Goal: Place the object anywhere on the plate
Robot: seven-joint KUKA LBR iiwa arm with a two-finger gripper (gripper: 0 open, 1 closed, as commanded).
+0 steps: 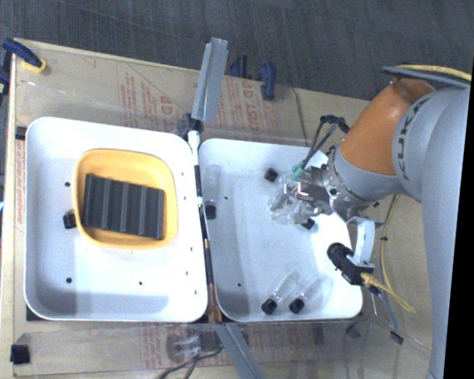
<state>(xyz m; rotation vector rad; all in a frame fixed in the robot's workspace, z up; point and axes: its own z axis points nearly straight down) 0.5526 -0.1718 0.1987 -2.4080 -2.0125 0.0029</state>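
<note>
Nearest the camera, two clear tubes with black caps (287, 296) are lying side by side near the front edge of the right bin (238, 260), at about five o'clock on its floor. Just above them, at three o'clock, a black-tipped part on a white bracket (348, 262) is sticking out beside the arm. Further up, the gripper (296, 194) is hovering low over the right bin's upper half, at about one o'clock, with clear tube-like objects (284, 204) lying under and around it; whether it is holding anything cannot be told. In the left bin (36, 282), the yellow plate (131, 166) is carrying a dark ridged rack (124, 207) at its centre.
</note>
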